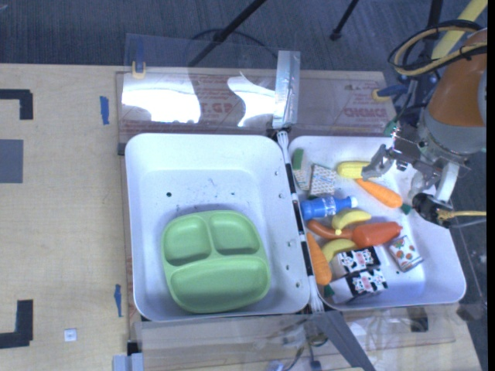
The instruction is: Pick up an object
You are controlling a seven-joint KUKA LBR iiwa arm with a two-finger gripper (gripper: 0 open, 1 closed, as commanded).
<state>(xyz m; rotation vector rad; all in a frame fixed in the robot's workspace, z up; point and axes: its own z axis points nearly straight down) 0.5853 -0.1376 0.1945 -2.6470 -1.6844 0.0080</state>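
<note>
— Carrot [380,192] placement? 
— It is seen in the right bin [445,273], just beside the end effector [408,168]; nothing is gripped; its opening cannot be told; a green tray [216,262] is held by the left bin [147,207].

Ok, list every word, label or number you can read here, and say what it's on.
Nothing reads clearly.
Red print on the clear panel behind the bins: too blurred to read.
Black-and-white cartons: pattern, no legible text.
Small red-and-white box: print too small.
Blue bottle: no label legible.
</note>
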